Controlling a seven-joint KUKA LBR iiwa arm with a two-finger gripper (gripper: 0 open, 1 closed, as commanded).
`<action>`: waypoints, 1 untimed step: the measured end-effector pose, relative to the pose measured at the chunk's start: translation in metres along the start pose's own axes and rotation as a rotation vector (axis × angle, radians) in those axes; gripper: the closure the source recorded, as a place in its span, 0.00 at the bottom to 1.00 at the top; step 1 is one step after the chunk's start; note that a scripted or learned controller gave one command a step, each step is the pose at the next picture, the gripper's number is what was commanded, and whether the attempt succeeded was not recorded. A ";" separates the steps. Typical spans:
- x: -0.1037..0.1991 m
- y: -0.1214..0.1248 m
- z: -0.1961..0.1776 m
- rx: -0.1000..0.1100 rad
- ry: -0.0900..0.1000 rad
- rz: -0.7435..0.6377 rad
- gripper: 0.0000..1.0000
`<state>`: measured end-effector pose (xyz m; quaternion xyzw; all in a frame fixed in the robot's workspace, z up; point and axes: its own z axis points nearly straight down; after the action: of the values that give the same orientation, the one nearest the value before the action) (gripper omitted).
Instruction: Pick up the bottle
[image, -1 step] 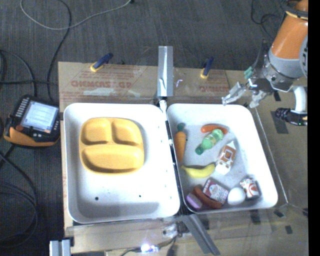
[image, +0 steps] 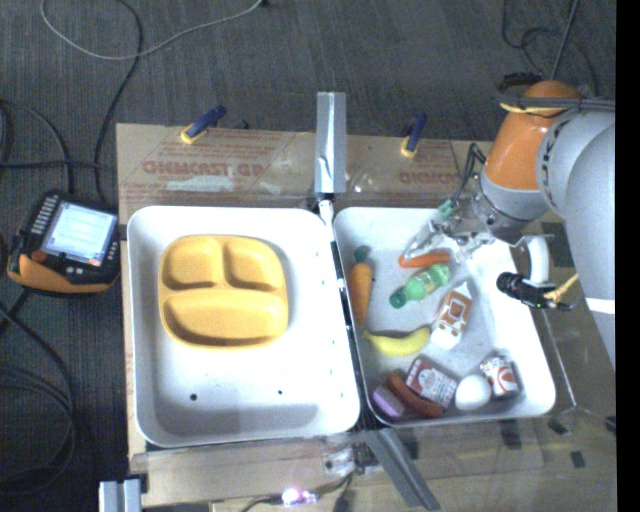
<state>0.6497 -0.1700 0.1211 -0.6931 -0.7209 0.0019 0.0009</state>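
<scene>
The green bottle lies on its side in the right bin, between a small carrot and a banana; it looks like a light, smooth, rigid plastic toy that may roll, so pinching across its round mid-body seems safest. The end effector hovers just above the carrot, and whether it is spread or closed I cannot tell

A green bottle, yellow banana and orange carrot lie in the white right bin; the left bin carries a yellow tray.
</scene>
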 end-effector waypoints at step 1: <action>0.024 -0.037 0.027 -0.026 -0.012 -0.195 0.00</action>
<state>0.6112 -0.1475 0.0944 -0.6195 -0.7849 -0.0035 -0.0124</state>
